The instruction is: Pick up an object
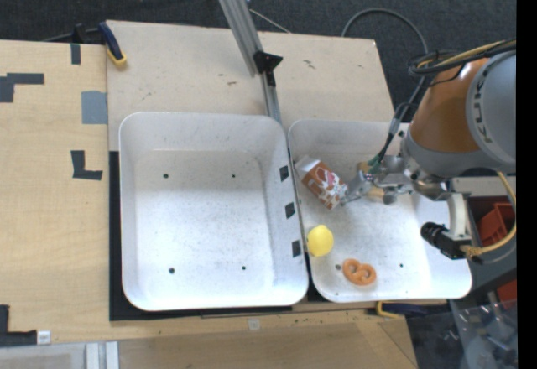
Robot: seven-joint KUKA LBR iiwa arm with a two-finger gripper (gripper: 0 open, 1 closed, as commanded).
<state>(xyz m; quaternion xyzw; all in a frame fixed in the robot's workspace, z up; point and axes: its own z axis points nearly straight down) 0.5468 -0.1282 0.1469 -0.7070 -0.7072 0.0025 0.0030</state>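
Observation:
Three objects lie in the right bin (436,275). A small brown and red carton (322,182) lies tilted near the bin's left wall. A yellow ball (320,240) rests against that wall lower down. An orange pretzel-shaped toy (359,272) sits near the front edge. My gripper (359,190) hangs low over the right bin, its tip right beside the carton's right side. Whether it touches the carton is unclear.
The left bin (134,191) stands beside the right one, their walls meeting at a raised divider (289,208). A grey metal pole (239,11) slants in from the top. The grey and orange arm (457,120) covers the right bin's right side.

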